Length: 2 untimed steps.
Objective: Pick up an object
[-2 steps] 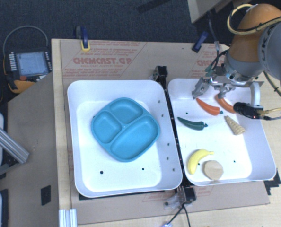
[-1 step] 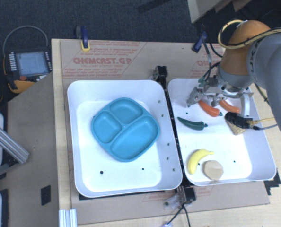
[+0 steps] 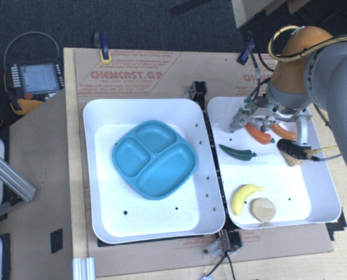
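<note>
My gripper (image 3: 255,120) hangs low over the far part of the right bin (image 3: 313,212), under the arm's orange band. Directly below and in front of it lies an orange carrot-like piece (image 3: 259,136), and a second orange piece (image 3: 283,132) lies just to its right, partly under the wrist. A dark green pepper (image 3: 238,152) rests left of centre in the same bin. Near the front edge a yellow banana (image 3: 243,196) lies against a round tan disc (image 3: 263,209). Whether the gripper touches the orange piece is hidden by the metal of the hand.
The left bin (image 3: 103,214) holds a blue divided plate (image 3: 155,158) in its middle. A black clamp (image 3: 198,90) sits at the far end of the ridge between the bins. The arm's grey body covers the right bin's far right corner.
</note>
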{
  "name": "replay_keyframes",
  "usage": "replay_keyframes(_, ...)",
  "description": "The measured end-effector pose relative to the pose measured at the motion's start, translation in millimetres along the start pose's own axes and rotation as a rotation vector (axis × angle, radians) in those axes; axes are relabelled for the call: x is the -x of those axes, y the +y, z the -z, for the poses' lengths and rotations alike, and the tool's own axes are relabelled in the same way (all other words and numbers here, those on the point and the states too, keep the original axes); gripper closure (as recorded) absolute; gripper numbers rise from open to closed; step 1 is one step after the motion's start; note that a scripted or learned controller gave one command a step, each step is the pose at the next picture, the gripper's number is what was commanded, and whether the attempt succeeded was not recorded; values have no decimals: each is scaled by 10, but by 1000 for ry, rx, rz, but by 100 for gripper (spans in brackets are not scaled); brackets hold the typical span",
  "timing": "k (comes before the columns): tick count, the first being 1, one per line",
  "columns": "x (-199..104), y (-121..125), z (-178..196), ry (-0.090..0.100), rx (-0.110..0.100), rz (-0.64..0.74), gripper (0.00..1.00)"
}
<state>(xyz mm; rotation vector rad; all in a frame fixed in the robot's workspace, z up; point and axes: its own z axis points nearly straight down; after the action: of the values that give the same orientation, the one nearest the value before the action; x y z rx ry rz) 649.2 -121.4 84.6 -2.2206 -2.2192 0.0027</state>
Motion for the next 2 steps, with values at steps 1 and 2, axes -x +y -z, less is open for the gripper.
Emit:
replay_keyframes(1, -1, 8, 113, 0, 3, 0, 100)
replay_keyframes(2, 79, 79, 688, -2, 9, 0, 100)
